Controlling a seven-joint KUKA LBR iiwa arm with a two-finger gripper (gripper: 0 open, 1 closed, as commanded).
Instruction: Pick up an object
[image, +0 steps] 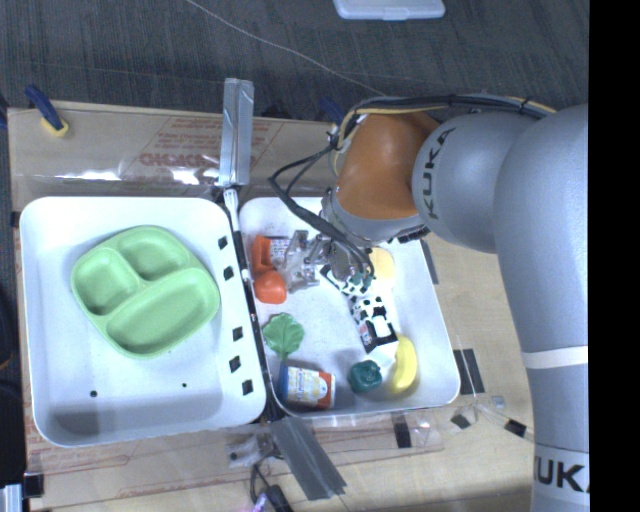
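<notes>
My grey arm with its orange band enters from three o'clock and bends down over the right-hand shallow white bin; my gripper hangs low in that bin's upper half; I cannot tell whether it is parted or closed, and nothing visibly sits in it. Just at nine o'clock of the gripper lies an orange and white plastic toy, close beside the metal parts; whether they touch I cannot tell. At five o'clock of the gripper lies a flat black-and-white patterned card-like item, tilted. Along the bin's six o'clock edge: a green leafy soft toy; below it a small white pouch with an orange and blue label; a dark teal rounded lump; touching it at three o'clock, a yellow plastic banana. A pale yellow rounded piece sits just at three o'clock of the gripper. The left-hand shallow white bin carries a light green three-compartment plastic plate. Both bins rest on the tan worktop.
</notes>
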